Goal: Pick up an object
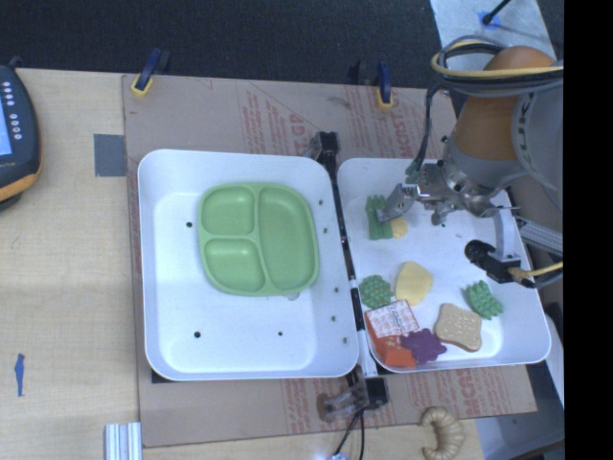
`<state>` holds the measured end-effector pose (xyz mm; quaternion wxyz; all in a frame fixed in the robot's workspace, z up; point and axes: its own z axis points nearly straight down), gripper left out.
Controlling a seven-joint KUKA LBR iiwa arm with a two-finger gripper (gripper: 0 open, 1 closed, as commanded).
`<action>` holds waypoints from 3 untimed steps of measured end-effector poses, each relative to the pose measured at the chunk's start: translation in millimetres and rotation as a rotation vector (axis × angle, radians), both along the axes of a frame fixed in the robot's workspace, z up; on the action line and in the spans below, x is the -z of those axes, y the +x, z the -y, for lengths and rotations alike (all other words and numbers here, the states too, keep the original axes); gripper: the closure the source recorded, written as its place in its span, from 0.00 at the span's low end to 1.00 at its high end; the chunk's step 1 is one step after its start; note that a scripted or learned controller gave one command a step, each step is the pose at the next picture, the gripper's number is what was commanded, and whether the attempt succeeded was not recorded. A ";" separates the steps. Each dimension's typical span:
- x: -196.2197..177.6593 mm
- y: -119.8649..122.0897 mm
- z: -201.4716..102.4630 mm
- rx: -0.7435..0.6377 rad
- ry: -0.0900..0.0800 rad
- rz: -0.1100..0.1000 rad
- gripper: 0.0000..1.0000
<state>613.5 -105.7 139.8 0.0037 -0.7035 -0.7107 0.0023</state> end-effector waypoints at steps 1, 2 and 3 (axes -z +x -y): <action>51.1 26.5 -14.3 0.002 -0.003 0.003 0.00; 36.5 27.3 -12.0 0.003 -0.005 0.006 1.00; -58.1 -12.6 -81.5 0.000 0.001 0.013 1.00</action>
